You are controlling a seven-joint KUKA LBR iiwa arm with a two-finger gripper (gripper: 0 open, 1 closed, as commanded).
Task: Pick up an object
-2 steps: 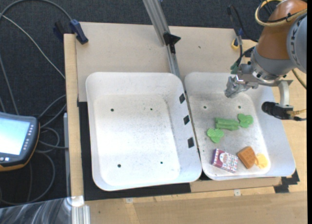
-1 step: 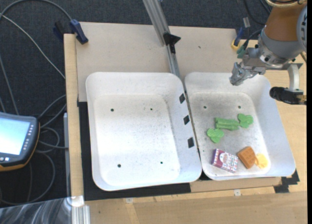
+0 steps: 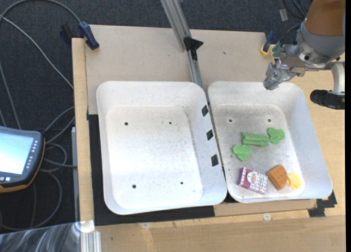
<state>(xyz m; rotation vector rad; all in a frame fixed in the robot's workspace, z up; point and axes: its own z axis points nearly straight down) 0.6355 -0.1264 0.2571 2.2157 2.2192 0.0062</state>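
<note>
From above, the bench (image 3: 137, 53) carries 2 white bins side by side. The gripper (image 3: 272, 82) hangs over the far rim of the right bin (image 3: 307, 113), with the arm (image 3: 323, 20) coming in from the upper right; nothing is between its tips, but whether it is spread or closed I cannot tell.

All the objects lie in the near half of the right bin: a green toy (image 3: 258, 140) with leaf-like ends, a small pink and white box (image 3: 252, 180), an orange block (image 3: 277, 177) and a yellow piece (image 3: 294, 180) just beside the block.

The left bin (image 3: 109, 102) sits well apart from the gripper.
</note>
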